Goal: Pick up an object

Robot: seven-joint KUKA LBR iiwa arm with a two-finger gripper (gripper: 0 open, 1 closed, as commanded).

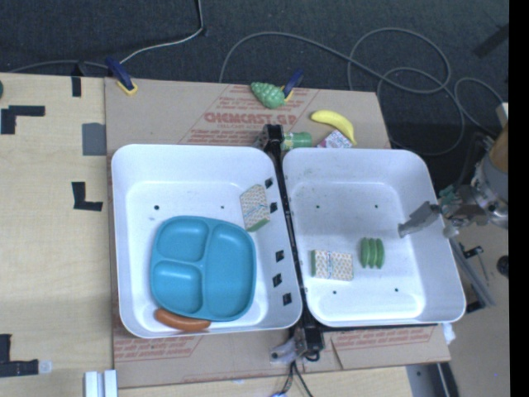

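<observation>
Arm poised at the right bin's edge, before a pick.
The gripper (423,216) hangs over the right bin (413,172) rim, holding nothing, its opening unclear; the green pod (372,252) and patterned sponge (332,264) lie apart on the floor, easing single grasps.

Arm reaching in from the right edge, wrist low, claw (416,220) pointing left, carrying nothing
</observation>
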